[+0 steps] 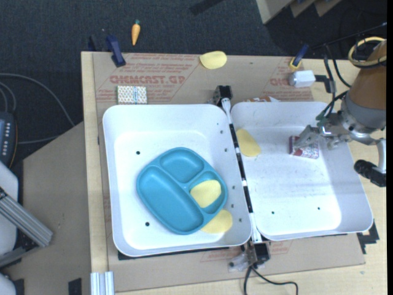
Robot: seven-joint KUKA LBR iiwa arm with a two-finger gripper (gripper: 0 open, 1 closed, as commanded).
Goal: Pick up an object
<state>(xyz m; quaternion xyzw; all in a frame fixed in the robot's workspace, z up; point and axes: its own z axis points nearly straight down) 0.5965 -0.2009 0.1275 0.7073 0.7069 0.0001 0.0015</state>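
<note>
Around the bins: yellow piece [213, 59] and patterned packet [132, 94] on the board [159, 75]. Left bin [123, 134]: blue divided plate [178, 190] carrying yellow pieces [206, 192]. Right bin [295, 220]: yellow piece [248, 143], reddish packet [305, 147] directly under gripper [314, 137]. Finger state: cannot tell; packet partly hidden.

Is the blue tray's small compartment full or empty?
Full. A yellow piece sits inside the small compartment of the blue tray in the left bin; the tray's other compartments look bare.
</note>
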